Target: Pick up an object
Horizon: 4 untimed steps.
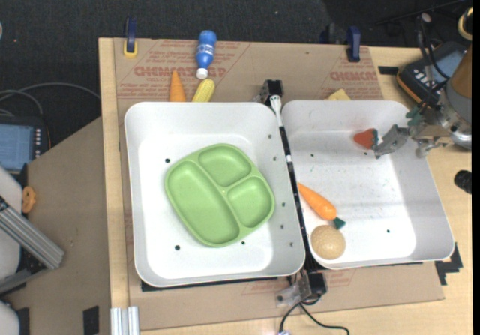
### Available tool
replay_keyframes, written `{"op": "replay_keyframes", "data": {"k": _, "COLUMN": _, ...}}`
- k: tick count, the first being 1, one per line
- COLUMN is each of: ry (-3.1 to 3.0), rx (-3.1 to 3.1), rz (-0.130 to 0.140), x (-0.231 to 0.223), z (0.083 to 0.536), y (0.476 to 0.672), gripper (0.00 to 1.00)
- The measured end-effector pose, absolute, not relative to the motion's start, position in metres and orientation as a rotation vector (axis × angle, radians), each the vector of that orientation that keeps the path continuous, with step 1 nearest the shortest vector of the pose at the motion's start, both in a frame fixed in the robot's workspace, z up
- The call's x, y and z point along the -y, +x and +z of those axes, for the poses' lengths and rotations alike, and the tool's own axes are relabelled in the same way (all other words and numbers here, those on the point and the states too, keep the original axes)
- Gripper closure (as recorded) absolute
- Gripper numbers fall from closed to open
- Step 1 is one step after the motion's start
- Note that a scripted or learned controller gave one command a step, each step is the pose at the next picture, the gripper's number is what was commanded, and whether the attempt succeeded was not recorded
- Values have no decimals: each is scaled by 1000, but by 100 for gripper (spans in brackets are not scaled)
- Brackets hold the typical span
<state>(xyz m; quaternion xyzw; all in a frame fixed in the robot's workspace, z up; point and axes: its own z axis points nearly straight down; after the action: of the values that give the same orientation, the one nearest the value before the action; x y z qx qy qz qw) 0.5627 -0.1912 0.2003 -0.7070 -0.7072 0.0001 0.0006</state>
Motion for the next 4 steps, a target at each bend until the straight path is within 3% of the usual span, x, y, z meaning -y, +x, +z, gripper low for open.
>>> {"op": "replay_keyframes", "data": {"k": 1, "ry": -2210, "rx": 2227, "rz": 0, "x": 110, "z": 79, "y": 581, "gripper": 0}}
{"op": "replay_keyframes", "data": {"k": 2, "ry": -2221, "rx": 2228, "rz": -9, "x": 78, "z": 191, "y": 528, "gripper": 0}}
{"op": "replay_keyframes", "data": {"k": 3, "ry": -2220, "rx": 2214, "rz": 5, "x": 82, "z": 184, "y": 476, "gripper": 0}}
{"op": "replay_keyframes", "data": {"k": 4, "ry": -2224, "rx": 2227, "rz": -7, "x": 99, "z": 98, "y": 503, "gripper": 0}}
